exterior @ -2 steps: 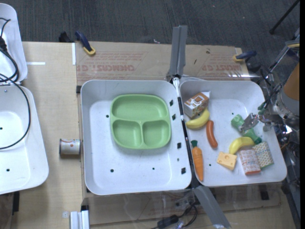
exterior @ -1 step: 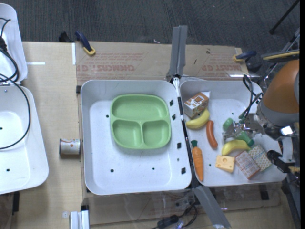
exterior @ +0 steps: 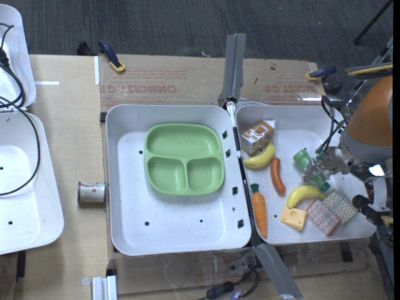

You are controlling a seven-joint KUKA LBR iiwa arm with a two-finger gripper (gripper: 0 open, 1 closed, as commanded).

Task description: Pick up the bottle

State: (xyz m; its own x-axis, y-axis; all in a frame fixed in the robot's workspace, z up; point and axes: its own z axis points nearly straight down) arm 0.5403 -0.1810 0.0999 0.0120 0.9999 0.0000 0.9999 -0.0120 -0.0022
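Grey arm with orange band (exterior: 375, 114) comes in from the right edge, wrist angled down and left over the right-hand shallow white bin (exterior: 294, 108), two-finger gripper (exterior: 322, 167) low at the bin's right-centre; can't tell if the claw is open or closed, too small and cluttered there. Green translucent plastic bottle (exterior: 305, 161) lies right at the gripper's tip, touching or just beside it, cannot tell which, and nothing shows it lifted. Tight spot: yellow banana (exterior: 304, 195) just below the bottle, red sausage-shaped toy (exterior: 277, 176) just left, a second yellow banana (exterior: 260, 157) further left against a small brown-and-white carton (exterior: 257, 135). Orange carrot toy (exterior: 259, 212) runs along the bin's left wall, yellow cheese wedge (exterior: 294, 218) and two patterned flat packets (exterior: 331, 210) sit near the front right corner. Open room in that bin is the back strip and the upper right. Left-hand shallow white bin (exterior: 122, 186) carries a light green three-compartment plastic tray (exterior: 184, 158) in the middle, bare floor all around it. Both bins sit side by side on a tan cardboard-covered bench (exterior: 62, 105), dark carpet (exterior: 156, 11) behind; small metal can (exterior: 91, 193) lies on the bench left of the left bin
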